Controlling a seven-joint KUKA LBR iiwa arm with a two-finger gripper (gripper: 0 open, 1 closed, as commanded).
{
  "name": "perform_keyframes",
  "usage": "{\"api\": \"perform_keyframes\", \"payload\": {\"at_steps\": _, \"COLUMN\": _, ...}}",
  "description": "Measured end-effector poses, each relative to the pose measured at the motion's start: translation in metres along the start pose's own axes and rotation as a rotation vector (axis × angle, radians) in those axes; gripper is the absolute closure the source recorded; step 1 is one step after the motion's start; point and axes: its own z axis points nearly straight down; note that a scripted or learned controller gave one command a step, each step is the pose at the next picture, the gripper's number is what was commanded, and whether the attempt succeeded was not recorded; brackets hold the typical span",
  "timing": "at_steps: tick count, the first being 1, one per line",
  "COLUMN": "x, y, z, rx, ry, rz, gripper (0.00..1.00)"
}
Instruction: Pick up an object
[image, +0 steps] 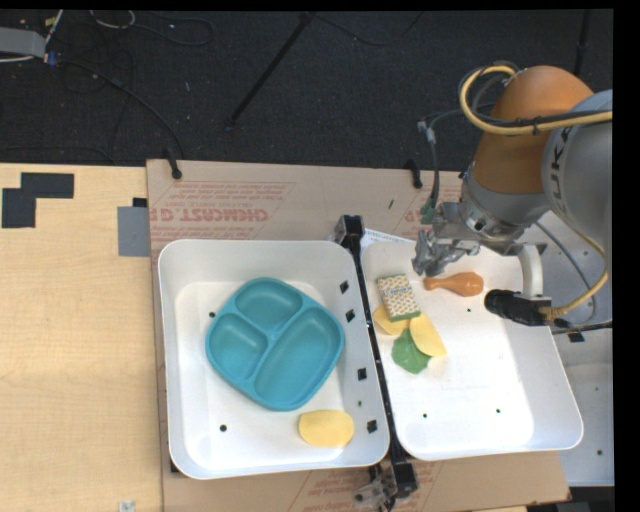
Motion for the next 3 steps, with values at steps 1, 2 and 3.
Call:
{"api": "perform_keyframes", "payload": {"at_steps": 1, "x": 0.048, "y": -0.004, "z": -0.009, "rx": 0.0, "ry": 0.0, "rz": 0.0, "gripper": 1.0}}
{"api": "perform_keyframes", "payload": {"at_steps": 2, "x": 0.111, "y": -0.007, "z": -0.006, "rx": 0.002, "ry": 0.0, "rz": 0.0, "gripper": 1.0}}
{"api": "perform_keyframes", "payload": {"at_steps": 3, "x": 0.165, "y": -0.013, "z": 0.008, "rx": 0.004, "ry": -0.001, "rz": 0.0, "gripper": 1.0}}
